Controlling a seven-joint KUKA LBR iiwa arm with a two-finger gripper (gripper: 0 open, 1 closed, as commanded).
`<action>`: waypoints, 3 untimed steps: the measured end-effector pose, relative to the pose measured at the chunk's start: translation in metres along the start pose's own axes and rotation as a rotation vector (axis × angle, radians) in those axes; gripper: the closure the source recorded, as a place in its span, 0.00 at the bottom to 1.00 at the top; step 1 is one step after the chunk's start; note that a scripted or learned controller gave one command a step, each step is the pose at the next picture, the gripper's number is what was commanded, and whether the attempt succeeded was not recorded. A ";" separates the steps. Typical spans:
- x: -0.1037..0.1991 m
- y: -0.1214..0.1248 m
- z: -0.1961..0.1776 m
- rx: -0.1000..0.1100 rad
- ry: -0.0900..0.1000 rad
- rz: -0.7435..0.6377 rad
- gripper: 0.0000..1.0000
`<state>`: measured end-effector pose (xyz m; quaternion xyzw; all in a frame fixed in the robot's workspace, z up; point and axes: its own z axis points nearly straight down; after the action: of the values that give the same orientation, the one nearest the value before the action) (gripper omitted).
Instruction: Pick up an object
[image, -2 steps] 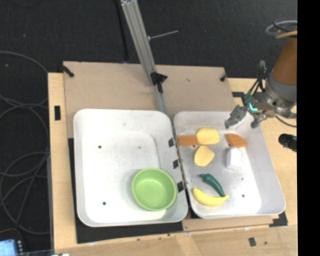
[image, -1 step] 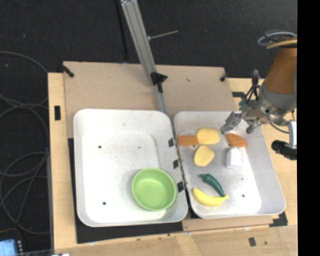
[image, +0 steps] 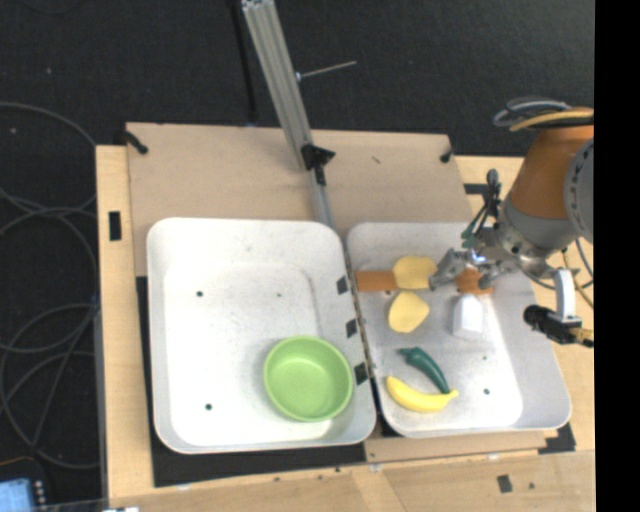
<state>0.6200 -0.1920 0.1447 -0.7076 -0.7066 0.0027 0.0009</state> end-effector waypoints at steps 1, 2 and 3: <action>-0.004 0.002 0.040 -0.014 -0.008 0.001 0.00; -0.005 0.004 0.026 -0.020 -0.006 0.003 1.00; 0.005 0.006 -0.030 -0.013 0.002 -0.005 1.00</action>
<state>0.6259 -0.1869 0.1751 -0.7057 -0.7085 -0.0026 -0.0027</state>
